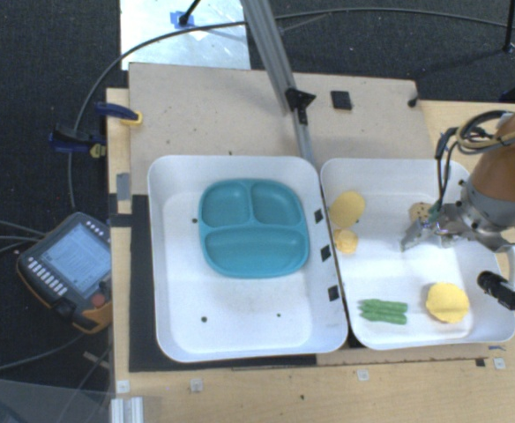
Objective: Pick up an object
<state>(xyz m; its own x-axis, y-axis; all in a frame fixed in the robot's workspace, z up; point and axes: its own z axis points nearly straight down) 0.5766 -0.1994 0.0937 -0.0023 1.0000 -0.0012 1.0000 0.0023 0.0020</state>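
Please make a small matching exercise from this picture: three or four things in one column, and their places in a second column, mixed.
Things:
1. blue plate
2. green beans
3. yellow lemon
4. gripper

Places:
A. right bin, near front corner
B. left bin
C. over the right bin, near its right side
D. right bin, front, left of the lemon

Pairs: 1-B, 2-D, 3-A, 4-C
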